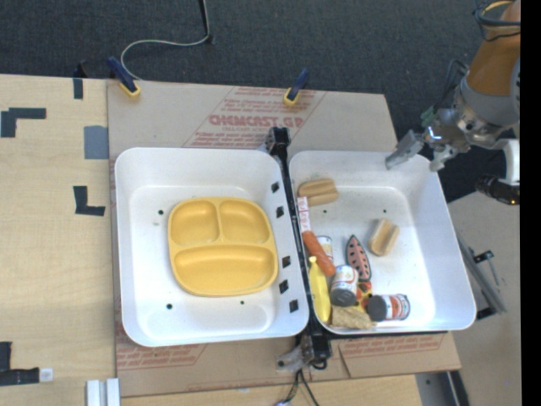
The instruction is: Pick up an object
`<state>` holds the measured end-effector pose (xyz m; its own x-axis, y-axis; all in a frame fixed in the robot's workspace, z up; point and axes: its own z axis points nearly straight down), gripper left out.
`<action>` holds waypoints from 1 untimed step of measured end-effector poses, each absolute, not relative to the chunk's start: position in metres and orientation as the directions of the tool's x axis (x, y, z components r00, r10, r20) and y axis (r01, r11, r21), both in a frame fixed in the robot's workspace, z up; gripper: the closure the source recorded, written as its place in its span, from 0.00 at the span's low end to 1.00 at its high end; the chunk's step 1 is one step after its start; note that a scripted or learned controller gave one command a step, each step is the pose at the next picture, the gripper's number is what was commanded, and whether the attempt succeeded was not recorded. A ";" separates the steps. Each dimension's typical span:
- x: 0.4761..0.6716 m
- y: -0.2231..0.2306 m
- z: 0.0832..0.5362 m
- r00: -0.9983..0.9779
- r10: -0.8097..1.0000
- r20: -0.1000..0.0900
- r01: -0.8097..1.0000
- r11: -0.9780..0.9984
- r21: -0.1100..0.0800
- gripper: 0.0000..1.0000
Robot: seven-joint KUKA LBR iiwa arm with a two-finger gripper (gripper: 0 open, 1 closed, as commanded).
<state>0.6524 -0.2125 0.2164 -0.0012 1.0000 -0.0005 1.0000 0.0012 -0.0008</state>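
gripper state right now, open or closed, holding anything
Gripper: above the right bin's upper right corner, nothing between its fingers; open or shut cannot be told.

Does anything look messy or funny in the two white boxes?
A little. In the right bin, most of the toy food lies jumbled in the lower left corner, the small can and the dark-lidded jar tipped over. The yellow divided plate in the left bin sits flat and tidy. Nothing looks spilled or broken.

yellow divided plate (pixel 223 246) in left bin (pixel 135 227)
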 end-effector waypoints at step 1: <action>0.670 -0.196 0.087 -0.002 1.000 -0.002 1.000 0.002 0.003 0.00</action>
